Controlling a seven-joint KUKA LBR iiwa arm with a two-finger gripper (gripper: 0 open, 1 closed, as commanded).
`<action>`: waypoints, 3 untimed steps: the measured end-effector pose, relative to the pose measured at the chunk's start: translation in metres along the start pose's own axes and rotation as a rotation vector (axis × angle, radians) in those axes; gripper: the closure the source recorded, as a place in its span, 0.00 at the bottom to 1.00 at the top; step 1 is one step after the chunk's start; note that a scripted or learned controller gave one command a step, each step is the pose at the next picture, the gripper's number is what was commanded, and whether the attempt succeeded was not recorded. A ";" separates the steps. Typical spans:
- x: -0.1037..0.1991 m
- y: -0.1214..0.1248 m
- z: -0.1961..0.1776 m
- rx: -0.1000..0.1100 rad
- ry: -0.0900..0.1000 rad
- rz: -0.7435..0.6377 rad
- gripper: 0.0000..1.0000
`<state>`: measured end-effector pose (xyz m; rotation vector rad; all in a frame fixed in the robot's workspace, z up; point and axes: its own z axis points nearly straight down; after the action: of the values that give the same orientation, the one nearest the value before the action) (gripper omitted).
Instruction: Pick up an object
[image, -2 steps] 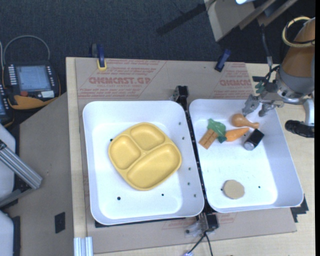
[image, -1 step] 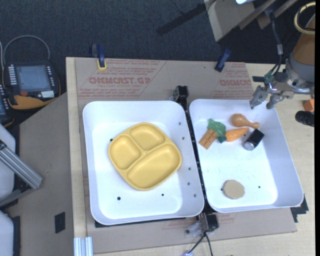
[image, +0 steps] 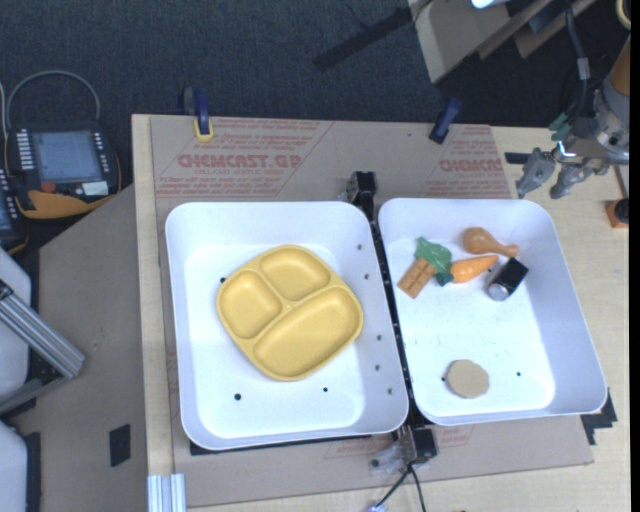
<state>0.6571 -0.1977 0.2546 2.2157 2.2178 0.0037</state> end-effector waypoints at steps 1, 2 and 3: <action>0.050 -0.009 -0.008 0.008 0.004 -0.003 1.00; 0.100 -0.023 0.007 0.010 0.004 -0.002 1.00; 0.148 -0.041 0.002 0.009 0.004 -0.002 1.00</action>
<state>0.6165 -0.0496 0.2514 2.2196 2.2270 -0.0021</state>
